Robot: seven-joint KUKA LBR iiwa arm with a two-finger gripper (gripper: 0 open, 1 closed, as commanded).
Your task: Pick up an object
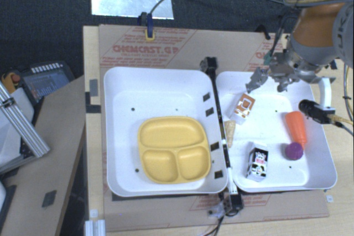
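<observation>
The gripper [271, 81] hangs over the far part of the right bin [321, 174], jaws spread wide and holding nothing. No object is picked yet; this looks like the approach step, with the arm positioned above the bin before a descent.

Just below and slightly left of the jaws lies a small orange-and-white box [243, 107], the closest candidate. Further below and to the right of the jaws sits an orange carrot [297, 126] with a purple ball [293, 150] touching its lower end. Well below the jaws stands a black-and-white carton [257, 163]. The yellow tray [173, 148] rests in the left bin [119, 119], far left of the jaws.

The next move probably calls for centring over the box, lowering, then closing
</observation>
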